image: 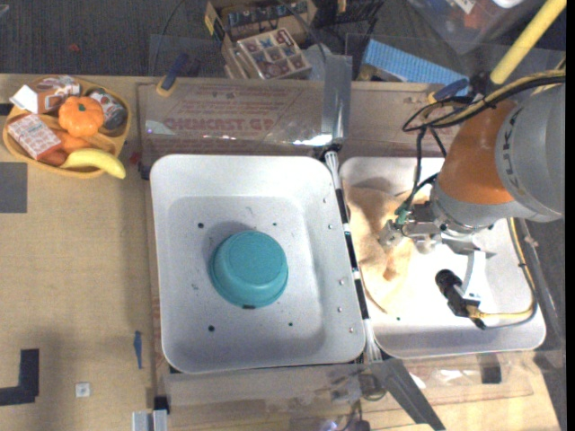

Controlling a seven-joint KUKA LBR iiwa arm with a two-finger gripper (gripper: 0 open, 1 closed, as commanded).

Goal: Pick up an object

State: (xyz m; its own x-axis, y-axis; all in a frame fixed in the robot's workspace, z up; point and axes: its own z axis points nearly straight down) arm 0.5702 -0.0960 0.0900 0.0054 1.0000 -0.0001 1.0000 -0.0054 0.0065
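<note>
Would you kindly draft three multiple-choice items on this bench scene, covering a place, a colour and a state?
1. Where is the bowl?
A. left bin
B. right bin
C. on the bench

2. What colour is it?
A. red
B. teal
C. yellow

3. How does it sit?
A. upside down
B. on its side
C. upright, filled

Key: 1 A, it rests in the middle of the left bin; 2 B, its surface is teal; 3 A, its flat base faces up. The tool is over the right bin.
</note>
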